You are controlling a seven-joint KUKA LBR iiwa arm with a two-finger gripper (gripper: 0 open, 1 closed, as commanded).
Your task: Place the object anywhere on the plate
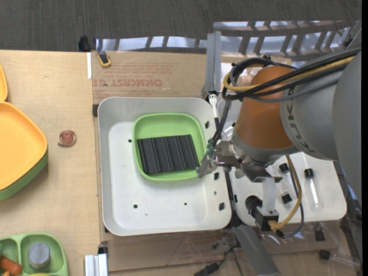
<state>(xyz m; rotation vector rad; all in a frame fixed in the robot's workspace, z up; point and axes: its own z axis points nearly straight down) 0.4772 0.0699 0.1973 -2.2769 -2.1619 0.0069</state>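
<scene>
1. Camera view, layout: a light wooden tabletop carried two shallow white bins; the left bin held a green plate with rounded corners, sitting toward the bin's upper half

2. Camera view, the object: a dark ribbed rectangular object lay flat on the plate, covering most of its lower half, its long side running left to right and slightly tilted. It appeared to rest wholly within the plate's rim

3. Camera view, the arm: the grey arm with its orange band reached in from the right, over the right bin. The tool sat at the plate's lower right edge, just beside the object's right end. Whether it was spread or pressed together could not be told, as it was small and partly hidden by the wrist

4. Camera view, risks: judging by this, the object already seemed placed, so the main danger was the tool catching the plate rim or the object's corner when it moved, dragging either sideways. If it was pinching the object's end, lifting could tip the object off the plate

5. Camera view, surroundings: orange plates lay at the far left, well apart
</scene>
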